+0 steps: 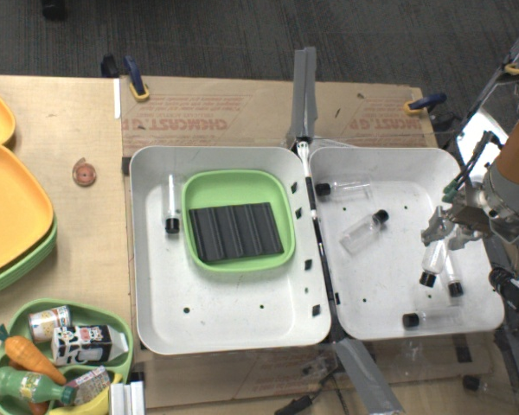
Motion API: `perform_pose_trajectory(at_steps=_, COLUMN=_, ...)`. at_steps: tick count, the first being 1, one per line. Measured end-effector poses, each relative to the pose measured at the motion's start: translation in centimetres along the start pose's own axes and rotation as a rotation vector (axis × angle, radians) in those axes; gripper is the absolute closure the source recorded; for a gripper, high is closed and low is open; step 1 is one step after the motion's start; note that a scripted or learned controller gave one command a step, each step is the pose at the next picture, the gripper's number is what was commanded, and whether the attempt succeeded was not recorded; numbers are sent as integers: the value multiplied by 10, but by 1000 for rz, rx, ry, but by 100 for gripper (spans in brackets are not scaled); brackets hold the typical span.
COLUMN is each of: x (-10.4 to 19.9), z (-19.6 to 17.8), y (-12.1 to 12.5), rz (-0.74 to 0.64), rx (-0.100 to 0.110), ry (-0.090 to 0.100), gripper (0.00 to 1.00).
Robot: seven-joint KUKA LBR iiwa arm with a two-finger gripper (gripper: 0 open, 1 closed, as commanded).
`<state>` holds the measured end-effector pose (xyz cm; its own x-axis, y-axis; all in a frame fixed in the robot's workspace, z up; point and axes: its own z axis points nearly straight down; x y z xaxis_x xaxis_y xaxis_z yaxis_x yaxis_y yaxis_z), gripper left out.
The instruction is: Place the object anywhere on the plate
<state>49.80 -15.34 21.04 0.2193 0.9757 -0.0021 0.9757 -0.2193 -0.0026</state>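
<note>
Hovering at 3 o'clock over the right bin (502,314), your gripper (439,251) looks clamped on 1 clear vial (433,259) hanging cap-down, lifted for carrying, while the green plate (282,190) waits at 9 o'clock in the left bin (151,318).

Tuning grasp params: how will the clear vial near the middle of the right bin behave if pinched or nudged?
The clear vial looks like a smooth cylinder lying on its side, so it probably rolls when nudged. It appears hollow, likely light. The glossy surface may slip between fingers.
</note>
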Motion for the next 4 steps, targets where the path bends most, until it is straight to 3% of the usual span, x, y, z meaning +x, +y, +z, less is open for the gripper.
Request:
perform_pose_trajectory(at_steps=1, x=0, z=0, y=0, rz=0, rx=0, ry=0, gripper=0)
perform_pose_trajectory(at_steps=2, x=-13, z=-13, y=-8, rz=166, rx=0, ry=0, gripper=0)
perform_pose_trajectory(at_steps=3, x=5, z=-13, y=-22, rz=209, rx=2, ry=1, gripper=0)
perform_pose_trajectory(at_steps=4, x=65, z=4, y=-36, rz=255, rx=2, ry=0, gripper=0)
